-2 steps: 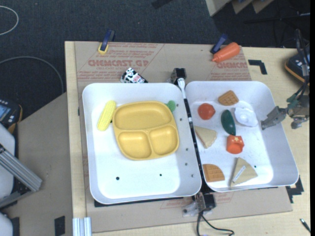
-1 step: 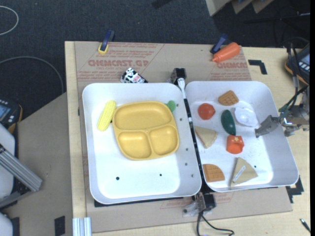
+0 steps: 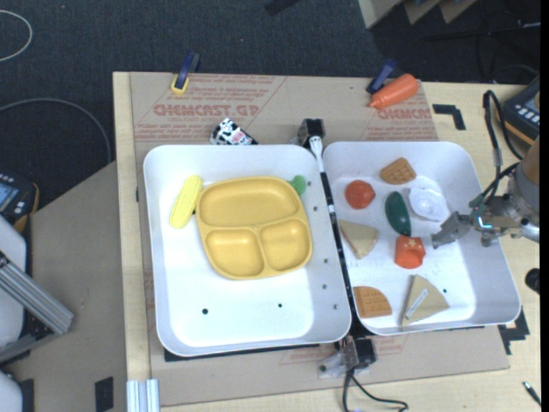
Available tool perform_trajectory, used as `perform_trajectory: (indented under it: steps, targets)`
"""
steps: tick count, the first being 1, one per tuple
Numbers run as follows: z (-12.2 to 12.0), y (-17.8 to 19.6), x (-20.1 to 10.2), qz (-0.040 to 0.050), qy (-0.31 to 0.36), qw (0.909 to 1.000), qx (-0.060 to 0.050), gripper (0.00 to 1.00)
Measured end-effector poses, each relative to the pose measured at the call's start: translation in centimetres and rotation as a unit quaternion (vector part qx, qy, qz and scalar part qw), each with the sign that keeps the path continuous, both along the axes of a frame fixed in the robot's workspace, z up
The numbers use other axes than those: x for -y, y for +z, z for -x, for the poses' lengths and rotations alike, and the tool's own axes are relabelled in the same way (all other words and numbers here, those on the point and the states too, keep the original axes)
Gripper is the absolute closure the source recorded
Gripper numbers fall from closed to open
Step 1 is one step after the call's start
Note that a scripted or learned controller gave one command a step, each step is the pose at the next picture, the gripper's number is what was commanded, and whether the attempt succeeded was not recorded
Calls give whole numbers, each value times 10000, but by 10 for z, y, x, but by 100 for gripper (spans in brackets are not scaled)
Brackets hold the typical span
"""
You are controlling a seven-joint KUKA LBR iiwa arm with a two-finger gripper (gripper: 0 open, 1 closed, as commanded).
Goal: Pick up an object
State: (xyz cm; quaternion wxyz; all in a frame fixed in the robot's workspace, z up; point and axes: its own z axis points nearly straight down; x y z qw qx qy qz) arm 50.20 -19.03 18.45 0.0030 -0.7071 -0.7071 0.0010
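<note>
My gripper (image 3: 469, 228) hangs over the right side of the right bin (image 3: 480, 294), open, with nothing between its fingers. The arm comes in from the right edge. To its left in that bin lie a white object (image 3: 426, 202), a dark green vegetable (image 3: 397, 212) and a red pepper (image 3: 409, 251). A red tomato (image 3: 360, 194), a tan cracker (image 3: 397, 171), a pale wedge (image 3: 360, 239), a brown waffle piece (image 3: 371, 301) and a sandwich wedge (image 3: 423, 299) also lie there. The white object is nearest the gripper and apart from it.
The left bin (image 3: 171, 299) holds a yellow divided plate (image 3: 253, 226), a corn cob (image 3: 184, 201) and a small green piece (image 3: 298, 184). An orange carrot (image 3: 395, 91), a black-and-white toy (image 3: 232, 132) and a yellow clip (image 3: 182, 75) lie on the board behind the bins.
</note>
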Motion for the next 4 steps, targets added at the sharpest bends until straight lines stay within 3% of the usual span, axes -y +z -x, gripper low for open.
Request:
perform_trajectory:
  steps: [1,2,3,4]
  targets:
    - [4,-63,2,-3,-3,10000,-4,0]
    - [5,-102,1,2,-4,10000,8,0]
    - [3,-89,2,19,-8,10000,38,100]
    - [2,-27,-4,30,7,10000,63,100]
